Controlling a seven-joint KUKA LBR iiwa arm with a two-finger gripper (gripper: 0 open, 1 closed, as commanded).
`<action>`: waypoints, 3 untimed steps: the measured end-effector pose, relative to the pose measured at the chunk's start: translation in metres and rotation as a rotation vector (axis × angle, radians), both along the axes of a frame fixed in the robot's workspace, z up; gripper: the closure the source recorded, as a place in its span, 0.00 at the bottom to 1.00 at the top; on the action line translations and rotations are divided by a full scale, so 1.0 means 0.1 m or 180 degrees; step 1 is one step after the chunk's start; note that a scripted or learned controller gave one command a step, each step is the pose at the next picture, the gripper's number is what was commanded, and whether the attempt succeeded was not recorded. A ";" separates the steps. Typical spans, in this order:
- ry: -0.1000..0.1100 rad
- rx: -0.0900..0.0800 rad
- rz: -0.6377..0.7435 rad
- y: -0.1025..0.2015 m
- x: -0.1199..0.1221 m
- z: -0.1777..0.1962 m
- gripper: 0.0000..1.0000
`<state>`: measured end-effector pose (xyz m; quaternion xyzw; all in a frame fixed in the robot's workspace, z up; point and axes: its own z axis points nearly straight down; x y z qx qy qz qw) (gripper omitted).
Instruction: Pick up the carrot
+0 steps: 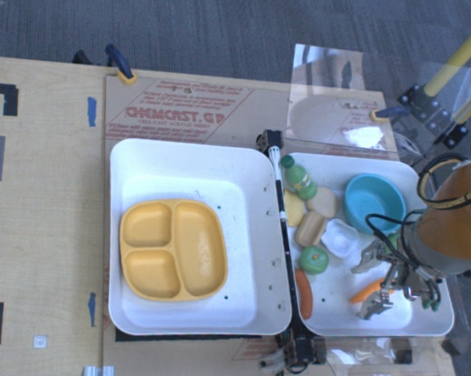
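Observation:
A small orange carrot (pixel 365 294) lies on the floor of the right bin (pixel 439 324), near its front right. My gripper (pixel 370 283) hangs right over it, reaching in from the right under the grey and orange wrist. Its two metal fingers (pixel 365 260) stand spread apart, one behind the carrot and one in front of it. The carrot sits in the gap, close to the front finger. I cannot tell whether either finger touches it.
The right bin also holds a red-orange long piece (pixel 304 295), a green round fruit (pixel 314 260), a green bottle (pixel 298 178), pale food pieces (pixel 311 225), a clear cup (pixel 340 239) and a blue bowl (pixel 374 201). The left bin (pixel 140 168) holds a yellow divided plate (pixel 173 249).

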<state>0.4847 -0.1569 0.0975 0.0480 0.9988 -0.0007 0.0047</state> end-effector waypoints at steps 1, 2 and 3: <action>-0.0010 -0.0003 0.0005 0.01 0.01 0.09 1.00; -0.0021 0.0021 0.0805 -0.58 0.03 -0.05 1.00; -0.0051 0.0012 0.0810 -0.57 0.06 0.06 1.00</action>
